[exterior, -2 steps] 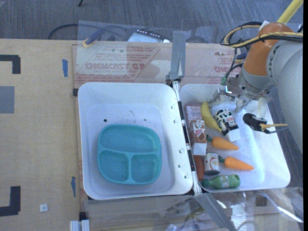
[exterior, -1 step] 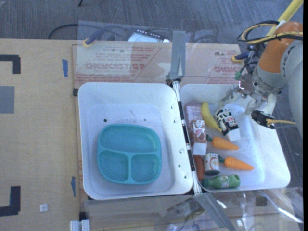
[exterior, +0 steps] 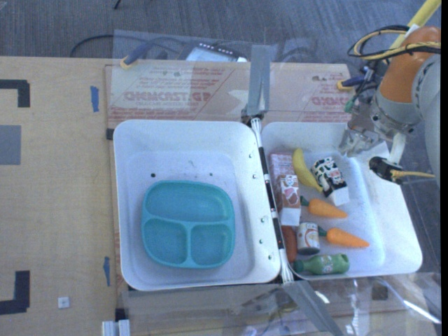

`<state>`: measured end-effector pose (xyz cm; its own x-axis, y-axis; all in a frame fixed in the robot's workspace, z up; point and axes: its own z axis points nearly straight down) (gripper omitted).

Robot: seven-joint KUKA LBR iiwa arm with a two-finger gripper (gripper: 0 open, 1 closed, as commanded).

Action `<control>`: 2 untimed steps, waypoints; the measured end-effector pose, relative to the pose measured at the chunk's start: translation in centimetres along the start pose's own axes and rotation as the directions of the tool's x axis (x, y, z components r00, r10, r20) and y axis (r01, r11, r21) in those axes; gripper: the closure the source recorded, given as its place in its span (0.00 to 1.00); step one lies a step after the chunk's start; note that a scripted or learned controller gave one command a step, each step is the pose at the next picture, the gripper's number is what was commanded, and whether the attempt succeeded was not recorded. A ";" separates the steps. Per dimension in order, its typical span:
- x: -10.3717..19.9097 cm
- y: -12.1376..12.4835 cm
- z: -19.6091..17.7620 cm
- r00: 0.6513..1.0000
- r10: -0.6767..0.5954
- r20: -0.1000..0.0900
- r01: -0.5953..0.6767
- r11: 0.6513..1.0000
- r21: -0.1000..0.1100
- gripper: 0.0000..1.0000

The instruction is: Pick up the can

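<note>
Counter [exterior: 49,208] carries two white bins: left bin [exterior: 140,145] holds a teal divided plate [exterior: 187,224] at its 6 o'clock; right bin [exterior: 392,250] holds the clutter. Arm [exterior: 409,75] enters at the frame's 2 o'clock, gripper [exterior: 365,142] hanging over the right bin's 1 o'clock corner, fingers' spread cannot be told, nothing seen between them. Contents, big to small: snack packet [exterior: 286,187] along the 9 o'clock wall, banana [exterior: 305,168], green bottle [exterior: 322,263] at 6 o'clock, two carrots [exterior: 327,208] [exterior: 346,239], cow-print carton [exterior: 329,176], and the can [exterior: 307,236] at 7 o'clock, just above the bottle.
</note>
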<state>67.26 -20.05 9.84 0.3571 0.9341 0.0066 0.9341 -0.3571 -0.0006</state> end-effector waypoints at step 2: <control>6.0 -6.1 1.2 0.993 0.116 0.004 -0.116 0.993 -0.005 0.00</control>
<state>63.68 -12.24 8.66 0.4628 0.8865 0.0024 0.8864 -0.4628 0.0038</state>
